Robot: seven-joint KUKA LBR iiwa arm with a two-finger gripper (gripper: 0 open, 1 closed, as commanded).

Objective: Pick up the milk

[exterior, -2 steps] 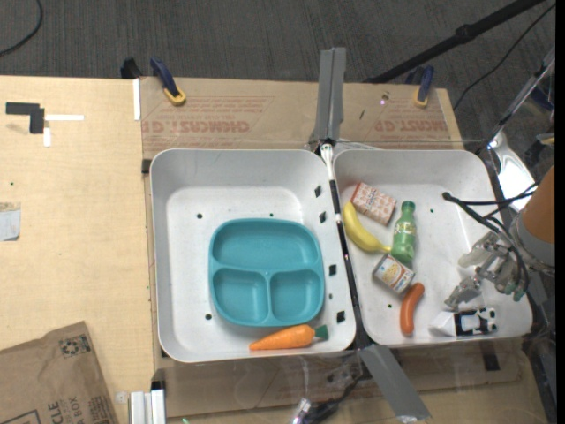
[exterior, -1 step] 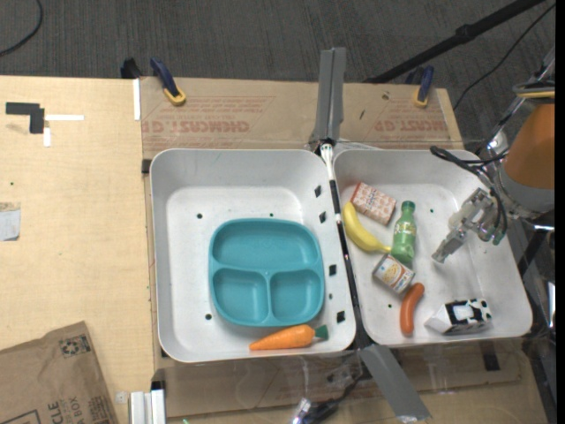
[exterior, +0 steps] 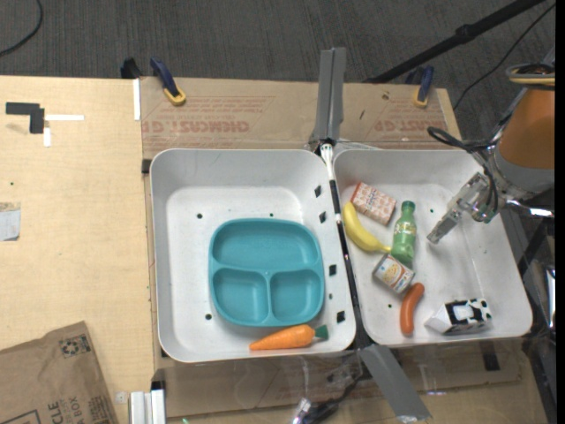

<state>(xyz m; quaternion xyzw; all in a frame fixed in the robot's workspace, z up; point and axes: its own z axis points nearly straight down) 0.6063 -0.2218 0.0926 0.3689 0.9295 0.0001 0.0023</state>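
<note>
- Starting at the left, the left bin (exterior: 177, 237) is holding a teal divided plate (exterior: 266, 272), and an orange carrot (exterior: 284, 338) is lying along the near wall just below it.
- Moving right, the right bin (exterior: 512, 272) is holding a banana (exterior: 360, 229), a small red-and-white box (exterior: 373, 202), a green bottle (exterior: 404, 232), a little can (exterior: 393, 274) and a red sausage (exterior: 410, 308).
- The milk (exterior: 463, 315), a small white carton with black patches, is lying near the front right corner of that right bin, untouched and apart from the other items.
- Farther right and toward the back, my gripper (exterior: 444, 227) is hanging over the right bin, well apart from the milk and carrying nothing between its fingers.
- I cannot tell whether my jaws are standing wide or narrow; they are blurring into one slim shape.
- By my judgement, I am only beginning: reaching the milk, closing on it and lifting are all remaining.
</note>
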